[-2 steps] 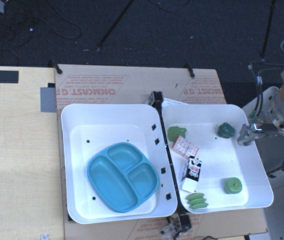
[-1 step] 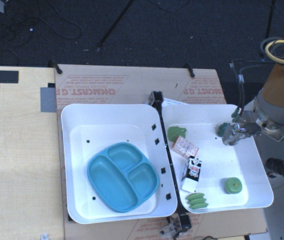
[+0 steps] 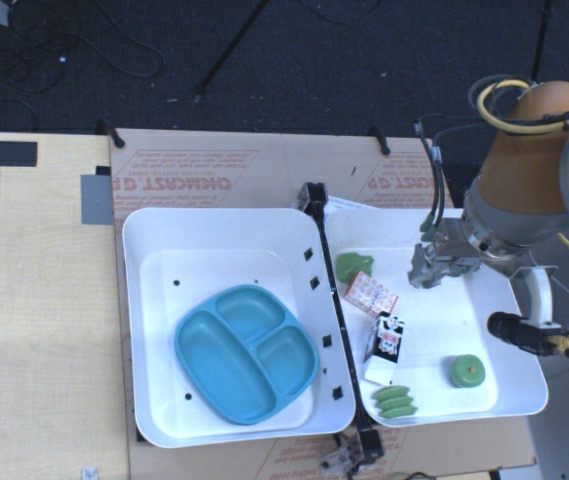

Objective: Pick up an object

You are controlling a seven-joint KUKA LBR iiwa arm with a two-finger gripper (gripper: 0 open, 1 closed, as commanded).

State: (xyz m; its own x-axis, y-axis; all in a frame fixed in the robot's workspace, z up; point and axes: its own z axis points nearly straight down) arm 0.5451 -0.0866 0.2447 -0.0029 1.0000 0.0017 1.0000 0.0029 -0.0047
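You have a pale wood-grain surface (image 3: 34, 308) on your left, with a few black and grey patches near its far edge, and a brown cardboard sheet (image 3: 224, 168) printed with red lettering laid flat over its right part. Directly on that cardboard sit two shallow white bins side by side, touching along a black clipped seam: the left bin (image 3: 154, 238) and the right bin (image 3: 519, 393). Beyond the far edge of the surface you see dark floor (image 3: 264, 38) crossed by cables.
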